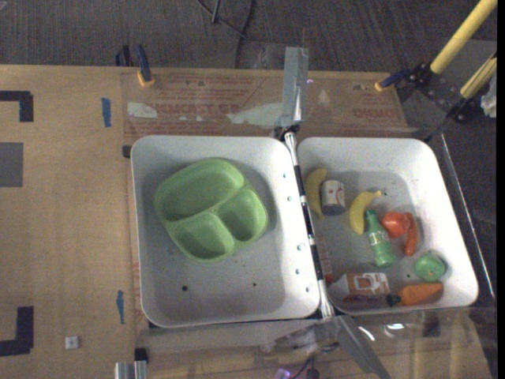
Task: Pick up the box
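You see the box [364,284] lying flat in the right bin [454,204], against its near wall; just right of the box lies a carrot [419,294]; a green bottle [379,244] lies just beyond it; well left, a green divided plate [210,208] sits in the left bin [150,275].

The box [364,284] lies open from above, hemmed by the carrot [420,294], bin wall [325,279] and green bottle [380,245].
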Controlling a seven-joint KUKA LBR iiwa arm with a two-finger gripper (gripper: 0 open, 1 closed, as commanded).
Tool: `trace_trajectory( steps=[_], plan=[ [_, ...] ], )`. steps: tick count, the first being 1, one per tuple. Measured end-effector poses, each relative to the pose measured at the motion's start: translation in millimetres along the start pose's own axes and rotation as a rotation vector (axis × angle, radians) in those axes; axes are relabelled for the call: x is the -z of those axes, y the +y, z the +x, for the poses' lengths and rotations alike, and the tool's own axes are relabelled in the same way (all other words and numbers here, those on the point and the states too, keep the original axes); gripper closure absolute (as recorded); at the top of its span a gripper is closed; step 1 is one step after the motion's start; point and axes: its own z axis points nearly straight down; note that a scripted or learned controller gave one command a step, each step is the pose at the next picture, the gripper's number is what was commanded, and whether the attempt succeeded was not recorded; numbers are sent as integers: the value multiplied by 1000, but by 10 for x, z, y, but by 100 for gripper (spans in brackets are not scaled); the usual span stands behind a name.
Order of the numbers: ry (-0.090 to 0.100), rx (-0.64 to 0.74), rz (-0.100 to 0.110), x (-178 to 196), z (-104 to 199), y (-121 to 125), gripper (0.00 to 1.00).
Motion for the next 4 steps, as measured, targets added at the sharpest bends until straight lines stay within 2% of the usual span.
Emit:
trace_trajectory(
  steps=[1, 2, 3, 4],
  plan=[
    [0, 0, 1, -2, 2, -1, 0],
    [-3, 5, 0, 87, 31, 13, 100],
    [0, 103, -3, 69, 347, 71, 100],
    [1, 15, 4, 66, -421, -957, 100]
  ],
)
